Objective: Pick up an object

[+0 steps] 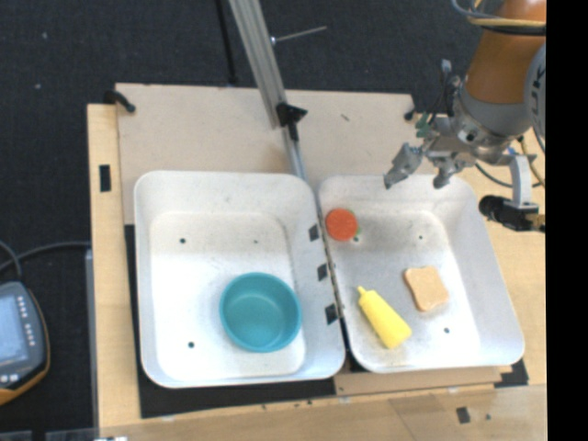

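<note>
We find the claw (pixel 422 175) up at about one o'clock in the view, its two fingers (pixel 401 168) spread apart and holding nothing, poised over the far rim of the right bin (pixel 478 255). Behind it the grey wrist rises into the orange band of the arm (pixel 501 62), which leans in from the right edge. Down from the claw, at its seven o'clock, we spot a small orange-red round object (pixel 341 224) lying near the right bin's far left corner, just beside the divider where the two bins meet. Further toward us, at the claw's six o'clock, a tan sponge-like block (pixel 426 288) lies flat on the bin floor, and just beside it at its eight o'clock lies a yellow squeeze bottle (pixel 383 317) on its side, nozzle pointing toward the far left; the two look slightly apart. Swinging out to the left bin (pixel 165 228), we see a teal bowl (pixel 260 312) sitting upright at its near right, well apart from the claw. A slanted metal rail (pixel 259 53) runs from twelve o'clock down toward the seam between the bins, and both bins rest on the pale wooden bench (pixel 202 127).
</note>
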Robot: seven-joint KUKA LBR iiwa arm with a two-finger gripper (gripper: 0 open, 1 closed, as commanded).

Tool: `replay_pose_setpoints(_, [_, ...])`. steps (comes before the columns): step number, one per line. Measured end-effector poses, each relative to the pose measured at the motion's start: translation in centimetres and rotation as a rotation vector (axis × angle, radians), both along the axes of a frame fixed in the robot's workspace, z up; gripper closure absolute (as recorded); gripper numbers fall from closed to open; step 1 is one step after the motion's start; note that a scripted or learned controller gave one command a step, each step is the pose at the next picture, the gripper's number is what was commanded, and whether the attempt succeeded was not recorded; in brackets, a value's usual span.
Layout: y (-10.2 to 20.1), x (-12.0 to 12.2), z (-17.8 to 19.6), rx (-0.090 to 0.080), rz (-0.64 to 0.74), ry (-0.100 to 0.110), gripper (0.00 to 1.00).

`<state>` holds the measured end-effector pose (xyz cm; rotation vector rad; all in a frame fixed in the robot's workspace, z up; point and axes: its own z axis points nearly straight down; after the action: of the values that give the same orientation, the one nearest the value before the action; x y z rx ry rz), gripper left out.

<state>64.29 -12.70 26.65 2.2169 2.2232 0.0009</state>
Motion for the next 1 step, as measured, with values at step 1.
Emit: replay_pose_setpoints(1, [-0.01, 0.00, 0.00, 0.000, 0.000, 0.000, 0.00])
